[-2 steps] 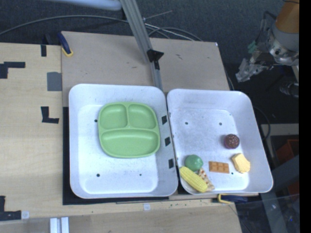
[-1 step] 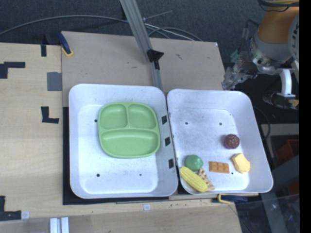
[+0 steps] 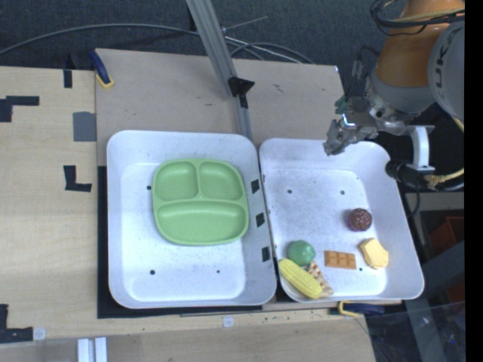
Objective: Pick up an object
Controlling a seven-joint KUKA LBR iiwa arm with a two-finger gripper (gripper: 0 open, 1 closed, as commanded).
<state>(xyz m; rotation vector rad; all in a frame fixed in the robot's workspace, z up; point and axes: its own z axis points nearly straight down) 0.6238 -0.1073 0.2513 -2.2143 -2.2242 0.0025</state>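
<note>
I see the gripper (image 3: 337, 143) poised over the right bin (image 3: 302, 164) at its far rim; jaw state: cannot tell. Corn (image 3: 299, 277), green ball (image 3: 300, 252), waffle (image 3: 339, 260) cluster at its near edge; crowding risks a fumbled grasp.

Green tray (image 3: 201, 202) matt plastic; white bins (image 3: 181, 277) smooth, speckled; bench (image 3: 45, 225) pale wood.

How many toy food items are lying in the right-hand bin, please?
5, all near its front edge: corn cob, green ball, orange waffle piece, yellow piece, dark red ball. Something beside the corn may be another.
</note>
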